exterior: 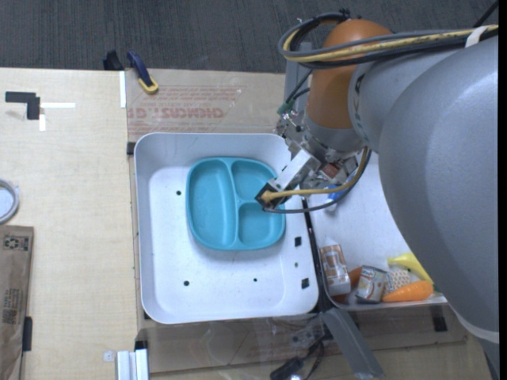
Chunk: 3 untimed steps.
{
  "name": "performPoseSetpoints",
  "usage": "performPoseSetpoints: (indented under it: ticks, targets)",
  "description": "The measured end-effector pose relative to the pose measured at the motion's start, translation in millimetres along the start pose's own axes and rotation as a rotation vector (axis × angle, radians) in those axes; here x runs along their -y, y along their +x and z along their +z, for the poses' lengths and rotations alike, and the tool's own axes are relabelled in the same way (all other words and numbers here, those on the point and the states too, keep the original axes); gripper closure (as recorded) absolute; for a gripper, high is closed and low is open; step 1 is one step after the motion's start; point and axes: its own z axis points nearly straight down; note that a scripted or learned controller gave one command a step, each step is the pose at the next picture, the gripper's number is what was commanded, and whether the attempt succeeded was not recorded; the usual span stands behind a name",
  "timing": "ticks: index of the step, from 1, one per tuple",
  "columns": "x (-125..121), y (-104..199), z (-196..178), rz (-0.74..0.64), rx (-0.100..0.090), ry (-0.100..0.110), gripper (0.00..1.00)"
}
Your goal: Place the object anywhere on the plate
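A light-blue divided plate [234,204] lies in the left white bin [162,291], toward its back right. The arm reaches in from the right, and its wrist and gripper [319,165] hang over the wall between the two bins, just right of the plate's far right rim. The wrist hides what is under the gripper. Several small objects lie at the front of the right bin [356,212]: a brown labelled can [333,266], a silver packet [371,283], an orange carrot-like toy [409,291] and a yellow piece [409,264].
A cardboard sheet [198,105] lies behind the left bin with a blue-and-yellow clamp [142,74] on its edge. On the wooden bench at left are a tape roll [5,202] and a brown packet [14,279].
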Motion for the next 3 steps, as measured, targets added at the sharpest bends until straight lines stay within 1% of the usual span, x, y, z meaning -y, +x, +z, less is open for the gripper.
performPoseSetpoints:
  ticks: [1, 2, 3]
  targets:
    - [62, 139, -65, 0.233, -0.008, -0.004, 1.0]
    - [68, 84, -67, 0.295, -0.006, -0.004, 1.0]
    - [128, 83, 6, 0.3, -0.004, -0.004, 1.0]
